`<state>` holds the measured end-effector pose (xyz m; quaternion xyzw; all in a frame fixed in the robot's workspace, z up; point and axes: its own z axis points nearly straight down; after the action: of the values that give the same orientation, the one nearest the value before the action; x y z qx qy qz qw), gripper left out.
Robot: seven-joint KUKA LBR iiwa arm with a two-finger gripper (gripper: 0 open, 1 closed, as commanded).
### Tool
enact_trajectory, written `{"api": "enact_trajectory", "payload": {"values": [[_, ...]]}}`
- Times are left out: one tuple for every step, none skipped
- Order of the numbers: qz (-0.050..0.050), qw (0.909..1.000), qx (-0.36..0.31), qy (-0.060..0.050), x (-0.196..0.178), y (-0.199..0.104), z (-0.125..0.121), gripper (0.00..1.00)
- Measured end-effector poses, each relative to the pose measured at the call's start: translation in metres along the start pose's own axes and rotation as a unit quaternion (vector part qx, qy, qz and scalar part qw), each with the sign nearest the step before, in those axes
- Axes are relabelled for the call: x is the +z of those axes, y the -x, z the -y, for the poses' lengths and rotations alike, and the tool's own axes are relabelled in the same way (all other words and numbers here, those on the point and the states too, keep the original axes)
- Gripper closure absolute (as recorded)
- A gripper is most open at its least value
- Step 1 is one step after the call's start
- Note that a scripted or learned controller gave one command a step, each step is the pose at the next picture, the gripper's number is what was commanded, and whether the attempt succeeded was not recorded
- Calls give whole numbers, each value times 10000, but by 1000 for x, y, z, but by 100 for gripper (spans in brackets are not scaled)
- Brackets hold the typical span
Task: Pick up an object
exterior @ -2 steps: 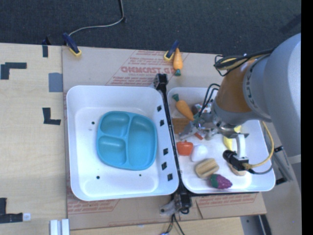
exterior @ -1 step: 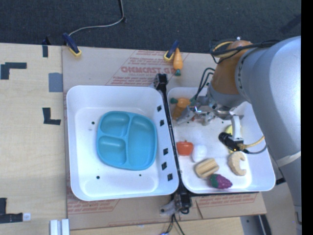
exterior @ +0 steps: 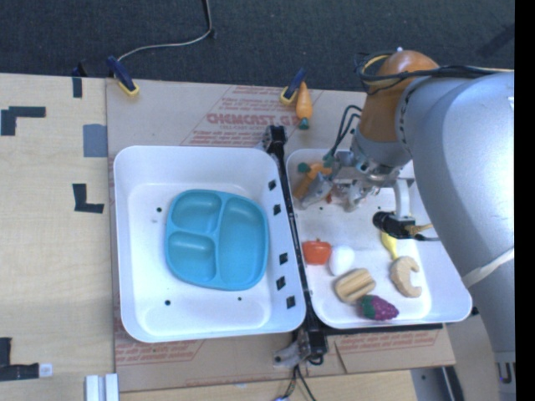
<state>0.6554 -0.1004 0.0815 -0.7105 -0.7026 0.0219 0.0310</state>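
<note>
My gripper (exterior: 333,195) hangs low over the far left part of the right bin (exterior: 443,303), its two grey fingers (exterior: 310,193) spread apart and open. A small orange carrot-like piece (exterior: 312,171) lies just beyond the left finger. A speck of red shows between the fingers, too small to identify. Nearer the front of this bin lie an orange-red tomato (exterior: 316,251), a white egg (exterior: 341,260), a bread roll (exterior: 354,284), purple grapes (exterior: 379,307), a tan curved piece (exterior: 407,276) and a yellow banana (exterior: 393,230).
The left bin (exterior: 138,299) holds a blue divided plate (exterior: 217,239). A black-clipped wall (exterior: 282,224) separates the bins. An orange toy (exterior: 303,103) and a yellow clamp (exterior: 123,75) rest on the cardboard behind the bins. The arm's grey bulk (exterior: 468,157) covers the right bin's right side.
</note>
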Motion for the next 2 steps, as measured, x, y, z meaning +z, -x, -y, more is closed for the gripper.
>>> {"api": "enact_trajectory", "payload": {"values": [[-32,10000,-12,-5,0,4,-1,0],[7,10000,7,9,0,2,0,0]]}}
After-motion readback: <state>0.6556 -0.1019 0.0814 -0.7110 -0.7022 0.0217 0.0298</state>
